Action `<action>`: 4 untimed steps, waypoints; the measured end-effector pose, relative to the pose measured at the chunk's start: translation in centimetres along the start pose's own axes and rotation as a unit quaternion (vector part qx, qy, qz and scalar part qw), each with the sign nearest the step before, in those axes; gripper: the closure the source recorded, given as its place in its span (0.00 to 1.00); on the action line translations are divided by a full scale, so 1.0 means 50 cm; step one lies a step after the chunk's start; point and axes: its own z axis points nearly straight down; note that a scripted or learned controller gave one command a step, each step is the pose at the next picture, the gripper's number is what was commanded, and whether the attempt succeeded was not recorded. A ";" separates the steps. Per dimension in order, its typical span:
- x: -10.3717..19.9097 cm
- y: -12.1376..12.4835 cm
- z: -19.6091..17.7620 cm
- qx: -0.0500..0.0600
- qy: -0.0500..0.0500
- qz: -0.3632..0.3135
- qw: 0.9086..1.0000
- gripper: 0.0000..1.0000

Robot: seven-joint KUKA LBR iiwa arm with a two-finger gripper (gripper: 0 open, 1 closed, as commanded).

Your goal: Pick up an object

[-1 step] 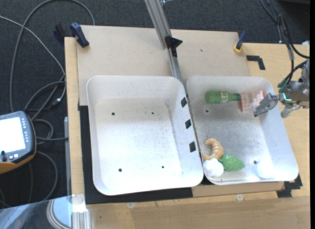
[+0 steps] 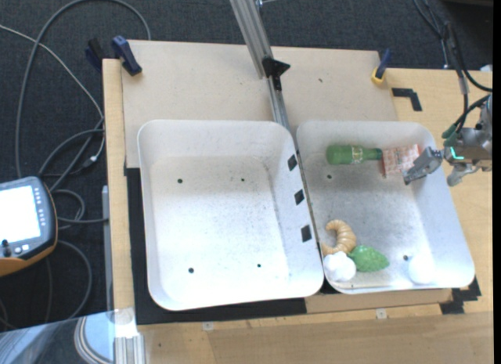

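We see the tool (image 2: pixel 427 165) at the right bin's (image 2: pixel 462 253) far right edge, low over the rim, dark fingers angled toward a small reddish-white packet (image 2: pixel 398 159). Whether those fingers are spread or closed, we cannot tell, since they blur into the packet's edge; nothing is clearly between them, so we don't call it a grasp

Likely target, we judge, is that packet or the green bottle (image 2: pixel 354 154) lying on its side just beside it, both near the right bin's far edge. The bottle is smooth, cylindrical, glossy plastic with a narrower neck pointing at the packet; lying flat, it could roll. The packet looks flat, crinkly, printed, so thin to pinch from above

At the right bin's near edge sits a cluster: a tan curved ribbed piece (image 2: pixel 341 235), a white rounded lump (image 2: pixel 340 267) touching it, and a green soft-looking blob (image 2: pixel 369 259) beside both. A second pale rounded thing (image 2: pixel 421 270) rests in the near right corner, hard to tell apart from the bin wall

The left bin (image 2: pixel 156 159) is a shallow white speckled tray with rounded corners and a few dark dots. Both bins sit side by side on the bench (image 2: pixel 196 81), a plain tan board clamped at its far corners, we guess to stop it shifting. A grey metal pole (image 2: pixel 250 22) slants across the far edge
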 end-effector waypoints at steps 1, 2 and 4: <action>-0.007 -0.006 0.086 0.002 0.000 0.000 1.000 0.00; -0.006 -0.010 0.213 0.003 0.001 0.000 1.000 0.00; -0.011 -0.022 0.277 -0.002 0.000 0.000 1.000 1.00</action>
